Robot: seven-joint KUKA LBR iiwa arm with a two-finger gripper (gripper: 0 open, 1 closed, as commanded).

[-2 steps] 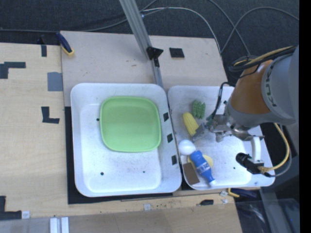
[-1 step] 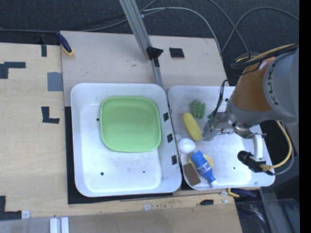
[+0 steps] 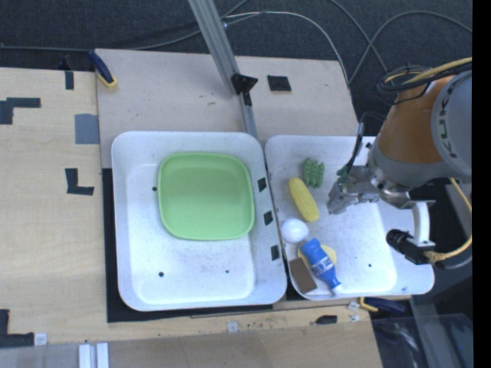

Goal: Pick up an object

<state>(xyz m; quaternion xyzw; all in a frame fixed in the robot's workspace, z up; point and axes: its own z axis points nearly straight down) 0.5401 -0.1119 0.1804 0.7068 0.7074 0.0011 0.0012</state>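
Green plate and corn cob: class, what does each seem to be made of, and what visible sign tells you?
Green plate: probably plastic, one even pale green with a smooth, softly sheened surface and rounded corners.
Corn cob: likely moulded plastic or rubber, a toy, uniformly bright yellow; the kernel texture is too small to tell.

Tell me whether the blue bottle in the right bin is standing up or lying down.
Lying down. The blue bottle rests on its side on the floor of the right bin, its length running diagonally, beside the white ball.
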